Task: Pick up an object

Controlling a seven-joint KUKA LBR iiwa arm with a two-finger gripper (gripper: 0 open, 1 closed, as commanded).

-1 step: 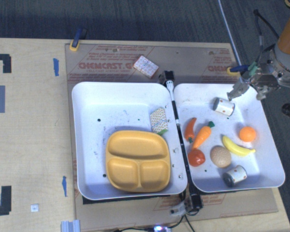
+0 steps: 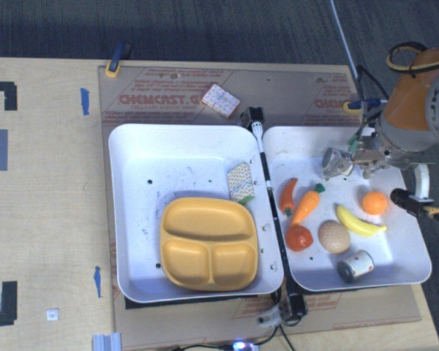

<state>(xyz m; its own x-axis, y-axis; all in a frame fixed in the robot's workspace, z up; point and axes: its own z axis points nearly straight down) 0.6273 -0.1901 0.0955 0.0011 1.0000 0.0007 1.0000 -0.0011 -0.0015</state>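
Below my fingers (image 2: pixel 338 164), whose state I cannot tell, the right bin (image 2: pixel 417 262) holds one carrot (image 2: pixel 306 205), one banana (image 2: pixel 359 222), one orange (image 2: pixel 375 202) and one can (image 2: pixel 356 265).

Yellow divided tray (image 2: pixel 208 252), white bins (image 2: pixel 132 159); orange carrot (image 2: pixel 305 206), yellow banana (image 2: pixel 359 222), red tomato (image 2: pixel 298 238), orange ball (image 2: pixel 374 202)

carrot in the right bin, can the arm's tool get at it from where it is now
Probably yes: the carrot lies uncovered on the bin floor, the tool hovers just up-right of it, though the red pepper lies close beside it.
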